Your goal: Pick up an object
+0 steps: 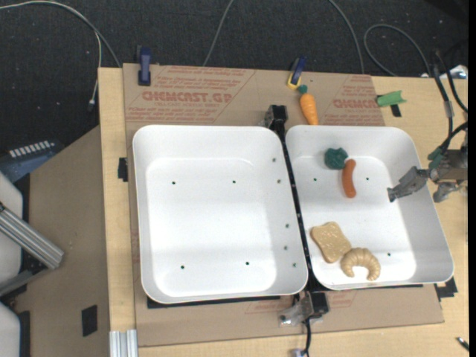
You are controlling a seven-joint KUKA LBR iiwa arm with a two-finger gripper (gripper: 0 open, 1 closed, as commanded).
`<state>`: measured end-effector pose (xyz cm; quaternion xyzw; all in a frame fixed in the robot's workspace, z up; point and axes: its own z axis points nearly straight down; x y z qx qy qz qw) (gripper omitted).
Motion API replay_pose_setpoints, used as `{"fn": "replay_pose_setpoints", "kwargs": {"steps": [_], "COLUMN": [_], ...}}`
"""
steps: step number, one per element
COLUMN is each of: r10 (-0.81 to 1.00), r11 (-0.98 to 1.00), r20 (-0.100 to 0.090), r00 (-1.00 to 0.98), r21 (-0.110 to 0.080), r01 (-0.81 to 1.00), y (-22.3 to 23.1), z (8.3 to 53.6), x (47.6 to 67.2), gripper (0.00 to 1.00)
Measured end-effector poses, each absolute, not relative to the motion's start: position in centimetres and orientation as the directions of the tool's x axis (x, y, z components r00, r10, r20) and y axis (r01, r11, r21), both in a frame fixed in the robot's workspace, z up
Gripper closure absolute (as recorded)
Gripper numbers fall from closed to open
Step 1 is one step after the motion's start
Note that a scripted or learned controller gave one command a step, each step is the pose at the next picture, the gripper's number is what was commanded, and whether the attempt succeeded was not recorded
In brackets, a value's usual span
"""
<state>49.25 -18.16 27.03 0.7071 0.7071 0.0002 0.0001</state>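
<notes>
In the right bin (416, 151) lie a sausage (349, 178), a green broccoli piece (336, 157) just beside it, a toast slice (330, 241) and a croissant (361, 263) touching it. The claw (420, 183) hovers spread at the bin's right wall, gripping nothing. A toy carrot (309, 108) rests on the surface (223, 95) behind.

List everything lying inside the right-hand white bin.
The right-hand white bin holds a dark green lump, an orange-red sausage, a tan bread slice and a golden croissant. Nothing appears stacked or covered.
</notes>
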Motion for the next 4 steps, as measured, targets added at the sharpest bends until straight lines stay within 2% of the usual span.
{"fn": "replay_pose_setpoints", "kwargs": {"steps": [1, 2, 3, 4], "r10": [1.000, 1.000, 1.000, 1.000], "r11": [-0.002, 0.003, 0.006, -0.001], "r20": [0.003, -0.001, 0.002, -0.001], "r00": [0.002, -0.003, -0.006, 0.001], "r21": [-0.009, 0.004, 0.000, 0.003], "r01": [1.000, 1.000, 1.000, 1.000], "y": [-20.7, -21.5, -14.4, -16.2], "z": [8.4, 10.8, 10.7, 14.2], "x": [48.3, 57.7, 58.9, 58.3], "gripper": [0.00, 0.00, 0.00, 0.00]}}
